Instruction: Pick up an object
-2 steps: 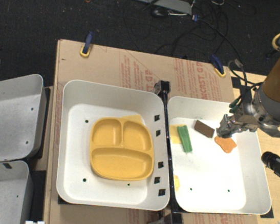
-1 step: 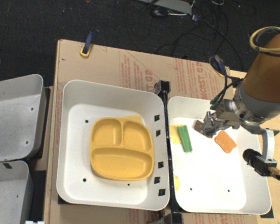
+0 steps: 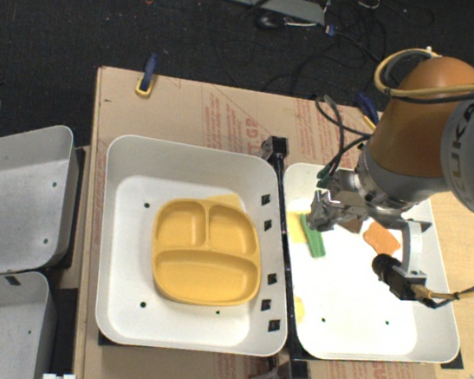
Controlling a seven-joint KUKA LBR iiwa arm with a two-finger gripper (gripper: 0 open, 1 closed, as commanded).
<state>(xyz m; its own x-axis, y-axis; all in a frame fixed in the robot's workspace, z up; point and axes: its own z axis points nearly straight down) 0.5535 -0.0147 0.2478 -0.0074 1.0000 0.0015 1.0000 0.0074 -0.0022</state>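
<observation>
Lying in the right bin, the green stick slants upper-left to lower-right; claw state unclear.

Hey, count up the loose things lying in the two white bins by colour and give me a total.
Yellow: 2, the divided plate in the left bin and a small piece in the right bin
Green: 1, a block
Orange: 1, a piece
Total: 4
</observation>
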